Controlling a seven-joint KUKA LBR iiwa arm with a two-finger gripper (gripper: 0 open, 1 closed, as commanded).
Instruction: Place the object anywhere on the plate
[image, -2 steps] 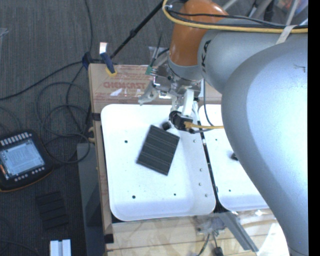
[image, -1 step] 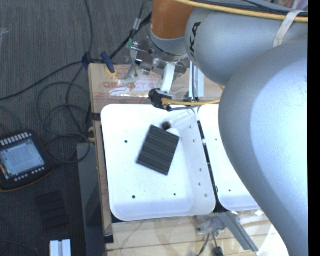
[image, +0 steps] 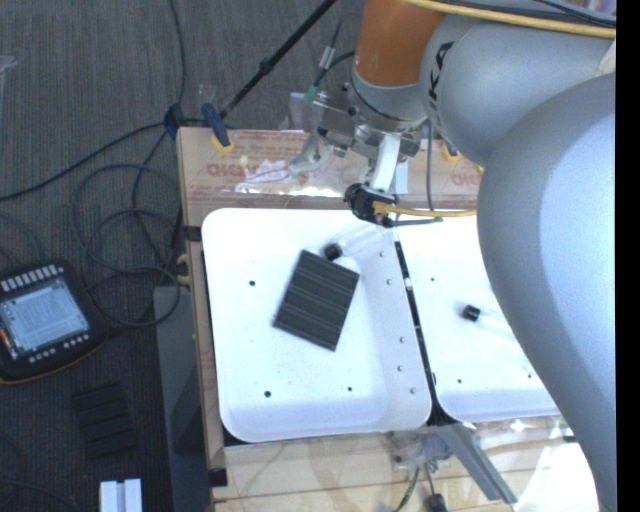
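Left bin (image: 250, 350) holds the plate (image: 317, 300) — right bin (image: 470, 375), a black object (image: 470, 313).

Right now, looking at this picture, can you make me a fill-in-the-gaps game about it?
1. The ribbed dark plate lies in the bin on the picture's ____ side.
2. The small black object lies in the other bin, on the picture's ____ side.
3. Both bins are coloured ____.
4. The band above the arm's wrist is coloured ____.

Missing words: left, right, white, orange.
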